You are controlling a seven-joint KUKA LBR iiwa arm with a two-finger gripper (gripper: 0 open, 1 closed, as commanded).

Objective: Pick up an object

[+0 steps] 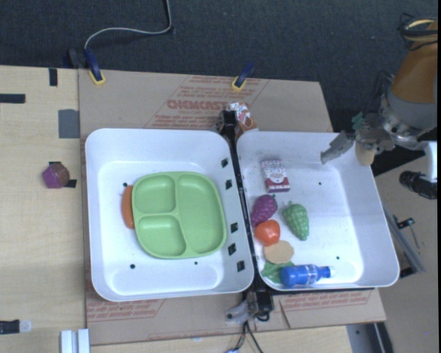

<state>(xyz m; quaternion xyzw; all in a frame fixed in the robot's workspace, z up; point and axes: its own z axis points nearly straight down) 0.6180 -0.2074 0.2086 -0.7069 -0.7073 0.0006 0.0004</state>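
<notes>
Blue bottle (305, 274) lying near right bin's (367, 226) front rim, long axis 3-to-9, at 7 o'clock from gripper (350, 147) (jaws spread, empty).

In the right bin (367, 219), open floor is left across its three o'clock half. The nine o'clock side is crowded: a red-and-white carton (275, 175) at twelve, then purple grapes (263, 209), a green cone (297, 220), a tomato (267, 232) and, at six, a blue bottle (304, 274). The left bin (103, 160) is largely occupied by a green tray (180, 214).
</notes>
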